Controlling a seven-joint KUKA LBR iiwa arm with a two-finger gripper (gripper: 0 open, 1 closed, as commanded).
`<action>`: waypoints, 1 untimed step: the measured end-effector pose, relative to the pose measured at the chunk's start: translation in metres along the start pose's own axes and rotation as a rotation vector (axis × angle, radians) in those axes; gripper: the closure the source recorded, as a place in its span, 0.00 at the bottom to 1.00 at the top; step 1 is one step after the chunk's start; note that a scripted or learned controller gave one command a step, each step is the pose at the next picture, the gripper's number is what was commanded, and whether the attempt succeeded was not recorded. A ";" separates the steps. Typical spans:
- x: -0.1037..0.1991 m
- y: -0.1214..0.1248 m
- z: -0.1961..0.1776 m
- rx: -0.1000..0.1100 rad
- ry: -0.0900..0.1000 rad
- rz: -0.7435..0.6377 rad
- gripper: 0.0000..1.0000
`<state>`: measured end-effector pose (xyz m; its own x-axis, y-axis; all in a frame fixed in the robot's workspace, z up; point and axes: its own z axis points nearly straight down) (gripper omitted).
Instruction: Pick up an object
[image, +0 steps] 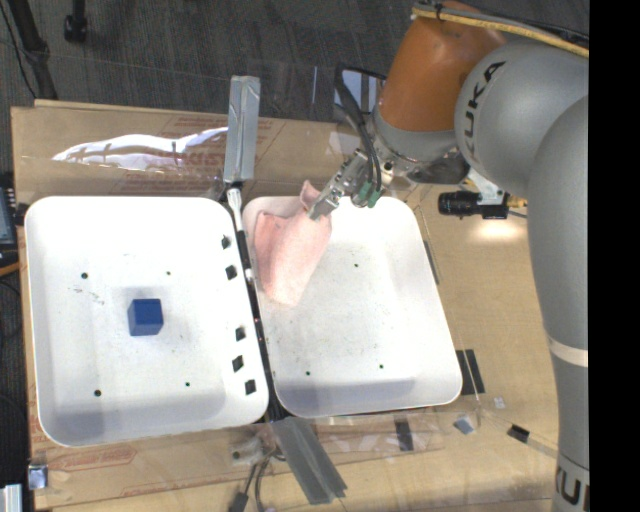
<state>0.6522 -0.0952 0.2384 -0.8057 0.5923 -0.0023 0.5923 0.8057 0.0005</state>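
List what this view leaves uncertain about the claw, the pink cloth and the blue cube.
- Claw: small and dark against the wrist, so its grip on the pink cloth cannot be confirmed.
- Pink cloth: its top corner meets the claw; whether it is lifted or lies on the right bin is unclear.
- Blue cube in the left bin: its underside and far faces are hidden by its own body.

The pink cloth (290, 250) looks soft and floppy. The two white bins (60, 240) look like smooth plastic. The blue cube (146, 316) looks matt. The arm (520, 100) is shiny.
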 end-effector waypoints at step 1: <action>0.021 0.004 0.029 0.003 0.004 0.219 1.00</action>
<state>0.6376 -0.0795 0.2092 -0.6582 0.7529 0.0012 0.7529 0.6582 -0.0024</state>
